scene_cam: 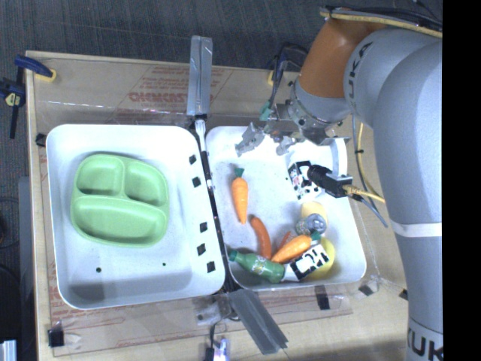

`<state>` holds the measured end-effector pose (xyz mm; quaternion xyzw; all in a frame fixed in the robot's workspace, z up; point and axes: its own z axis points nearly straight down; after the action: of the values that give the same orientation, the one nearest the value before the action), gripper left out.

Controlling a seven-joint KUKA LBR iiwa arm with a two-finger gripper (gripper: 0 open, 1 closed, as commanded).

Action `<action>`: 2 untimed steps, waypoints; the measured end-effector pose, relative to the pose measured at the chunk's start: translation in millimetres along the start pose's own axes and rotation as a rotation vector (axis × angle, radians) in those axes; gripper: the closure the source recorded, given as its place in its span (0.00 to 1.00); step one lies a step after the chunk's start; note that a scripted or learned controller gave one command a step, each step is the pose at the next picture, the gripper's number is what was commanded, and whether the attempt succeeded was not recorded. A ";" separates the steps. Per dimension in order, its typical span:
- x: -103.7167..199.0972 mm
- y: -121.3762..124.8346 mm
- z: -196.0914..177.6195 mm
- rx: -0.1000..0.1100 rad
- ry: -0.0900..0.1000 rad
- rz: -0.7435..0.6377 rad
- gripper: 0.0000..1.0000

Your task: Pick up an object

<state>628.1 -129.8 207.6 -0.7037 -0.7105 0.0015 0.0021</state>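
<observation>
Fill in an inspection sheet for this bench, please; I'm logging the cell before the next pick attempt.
Surface: wooden bench bearing two white bins side by side, left bin and right bin.
Job's things: in the right bin, three carrots, a green bottle, a yellow item with a black-and-white label, a small bottle.
Clutter: a green divided tray in the left bin.
Grippers: pincer open, over the right bin's far end, holding nothing.
Cables: black cables run along the wrist.
Surroundings: blue clamps at the bench's far left corner; dark floor beyond.
</observation>
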 end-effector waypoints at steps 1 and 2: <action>20.7 -7.3 91.4 -0.010 -0.008 -0.024 0.00; 20.7 -7.4 91.6 -0.010 -0.008 -0.023 0.00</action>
<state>620.1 -109.1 116.0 -0.6953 -0.7187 0.0007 -0.0042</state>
